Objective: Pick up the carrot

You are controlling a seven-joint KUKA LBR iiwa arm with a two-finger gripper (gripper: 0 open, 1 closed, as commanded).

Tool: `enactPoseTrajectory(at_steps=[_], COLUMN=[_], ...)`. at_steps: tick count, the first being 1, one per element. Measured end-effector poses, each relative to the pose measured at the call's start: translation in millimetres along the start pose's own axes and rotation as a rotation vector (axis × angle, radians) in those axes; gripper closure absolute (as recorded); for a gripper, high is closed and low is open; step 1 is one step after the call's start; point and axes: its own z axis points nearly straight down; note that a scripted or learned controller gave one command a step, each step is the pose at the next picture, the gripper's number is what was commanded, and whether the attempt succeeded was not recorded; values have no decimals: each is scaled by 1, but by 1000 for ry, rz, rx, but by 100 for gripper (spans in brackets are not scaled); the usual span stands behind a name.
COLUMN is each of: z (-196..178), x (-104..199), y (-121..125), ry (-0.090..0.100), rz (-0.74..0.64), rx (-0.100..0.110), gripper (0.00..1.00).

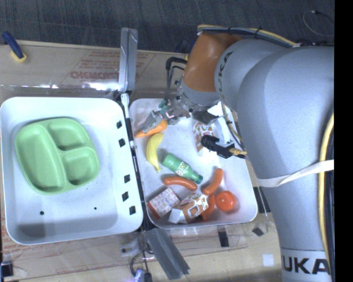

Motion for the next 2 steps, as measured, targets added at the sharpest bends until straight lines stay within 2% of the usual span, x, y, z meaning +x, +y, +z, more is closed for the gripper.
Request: enactPoseTrajectory(at_steps=[1,2], z=[-18,-18], x=[-6,-6], y=[5,5], ry=[-18,-18], rz=[-4,-4], rx=[-22,-21], gripper=[100,0])
